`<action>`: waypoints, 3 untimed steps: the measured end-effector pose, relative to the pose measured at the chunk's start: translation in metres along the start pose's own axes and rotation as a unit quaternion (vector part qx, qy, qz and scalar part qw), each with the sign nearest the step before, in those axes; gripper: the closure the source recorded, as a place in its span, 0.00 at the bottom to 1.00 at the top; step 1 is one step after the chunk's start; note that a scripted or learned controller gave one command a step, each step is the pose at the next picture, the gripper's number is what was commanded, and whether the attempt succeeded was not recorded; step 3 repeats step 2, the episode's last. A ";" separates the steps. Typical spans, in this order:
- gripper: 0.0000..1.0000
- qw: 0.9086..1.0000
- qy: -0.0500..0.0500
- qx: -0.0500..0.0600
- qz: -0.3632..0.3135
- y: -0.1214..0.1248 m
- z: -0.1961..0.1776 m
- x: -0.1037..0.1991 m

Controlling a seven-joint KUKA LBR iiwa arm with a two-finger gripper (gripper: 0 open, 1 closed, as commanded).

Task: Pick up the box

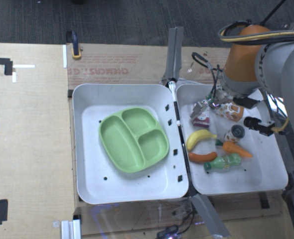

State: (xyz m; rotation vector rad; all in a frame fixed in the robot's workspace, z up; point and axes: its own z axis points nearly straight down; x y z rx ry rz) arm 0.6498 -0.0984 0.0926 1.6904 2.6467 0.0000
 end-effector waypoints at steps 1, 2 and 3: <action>1.00 1.000 -0.001 -0.001 0.001 0.000 -0.010 -0.001; 1.00 0.997 0.000 0.000 0.079 0.030 -0.100 0.066; 1.00 0.997 0.000 0.000 0.079 0.030 -0.100 0.066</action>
